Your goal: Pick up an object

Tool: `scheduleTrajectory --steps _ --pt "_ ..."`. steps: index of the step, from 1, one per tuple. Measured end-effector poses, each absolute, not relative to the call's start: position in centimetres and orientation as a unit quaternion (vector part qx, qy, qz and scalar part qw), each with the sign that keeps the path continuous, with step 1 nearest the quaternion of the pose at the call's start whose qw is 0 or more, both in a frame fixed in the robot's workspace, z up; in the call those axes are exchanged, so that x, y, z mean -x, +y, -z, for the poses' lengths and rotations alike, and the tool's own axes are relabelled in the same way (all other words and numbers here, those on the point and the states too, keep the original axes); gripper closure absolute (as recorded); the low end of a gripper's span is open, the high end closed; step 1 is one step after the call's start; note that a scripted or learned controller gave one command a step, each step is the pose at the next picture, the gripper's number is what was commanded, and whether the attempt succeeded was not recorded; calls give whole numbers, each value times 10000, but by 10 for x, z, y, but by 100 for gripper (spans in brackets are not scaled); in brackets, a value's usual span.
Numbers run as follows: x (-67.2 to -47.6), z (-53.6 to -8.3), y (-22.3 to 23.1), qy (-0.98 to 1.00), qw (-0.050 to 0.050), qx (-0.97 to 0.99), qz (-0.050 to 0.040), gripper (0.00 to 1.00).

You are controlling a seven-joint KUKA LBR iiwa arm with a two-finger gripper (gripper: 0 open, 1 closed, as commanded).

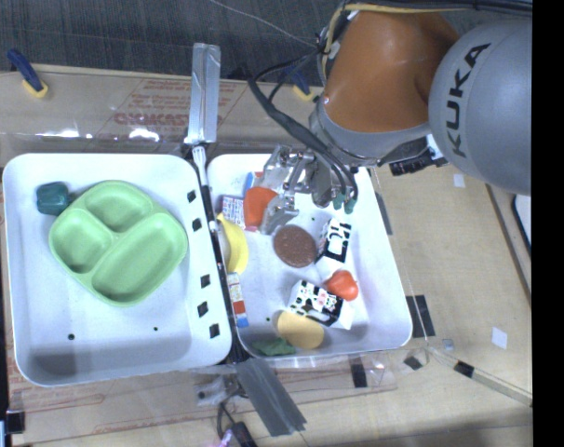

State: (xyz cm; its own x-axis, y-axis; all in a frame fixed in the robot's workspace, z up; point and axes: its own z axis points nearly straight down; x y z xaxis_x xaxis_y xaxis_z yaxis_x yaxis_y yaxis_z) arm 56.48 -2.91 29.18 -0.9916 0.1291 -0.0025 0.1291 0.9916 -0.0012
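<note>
a grey kuka arm (pixel 477 91) reaches in from the right and hangs its claw (pixel 284 203) low over the upper part of the right bin (pixel 384 277), above a crowd of small things on the bench (pixel 449 250). whether the claw is open or closed cannot be told from this slant, and nothing can be seen held in it. just beside its tip lie an orange piece (pixel 259 206) and a brown round disc (pixel 295 246); a banana (pixel 232 243) rests against the bin's left wall, a black-and-white printed card (pixel 335 240) to the right of the disc, a red-orange toy (pixel 342 284), a second patterned card (pixel 316 302) and a yellow lump (pixel 301 329) nearer the front. the left bin (pixel 40 343) carries a green divided plate (pixel 119 240) and a small teal block (pixel 51 196). the step in hand looks like the approach, with no object picked yet. the next move calls for a final descent onto one piece, probably the orange one or the disc, then a firm close and a straight lift clear of the neighbours.
</note>
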Motion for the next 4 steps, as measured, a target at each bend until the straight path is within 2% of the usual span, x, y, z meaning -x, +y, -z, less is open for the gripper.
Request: scheduleTrajectory --steps 1,2,3,4 --pt "-560 -236 -75 9952 -11 982 3 100" --pt "-562 -248 -74 9950 7 997 8 100" --pt "-603 -274 -48 9999 21 -111 3 100" --pt "-579 -295 -147 9810 20 1938 17 100"
